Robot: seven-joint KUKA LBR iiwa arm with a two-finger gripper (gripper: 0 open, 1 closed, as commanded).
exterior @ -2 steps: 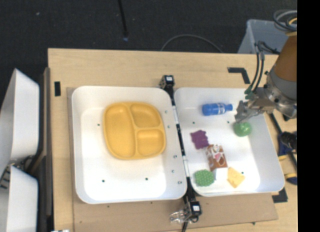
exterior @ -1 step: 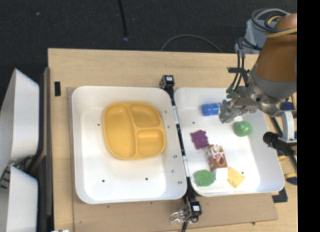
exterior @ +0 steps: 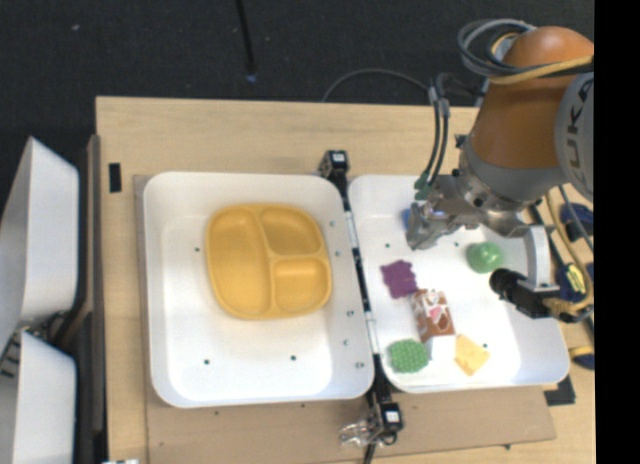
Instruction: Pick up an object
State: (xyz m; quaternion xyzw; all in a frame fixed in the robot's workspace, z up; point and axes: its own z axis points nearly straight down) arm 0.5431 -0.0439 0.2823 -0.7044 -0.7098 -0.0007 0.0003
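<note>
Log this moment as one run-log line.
gripper: low in right bin, upper left | nearest: purple piece | left bin: yellow tray | pick: not confirmed

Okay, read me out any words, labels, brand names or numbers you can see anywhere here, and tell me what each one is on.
"UK": white letters, cut off at the view's edge, on the grey arm below its orange band.
Brown and white packet in the right bin: print too blurred to read.
Nothing else bears legible text.
</note>
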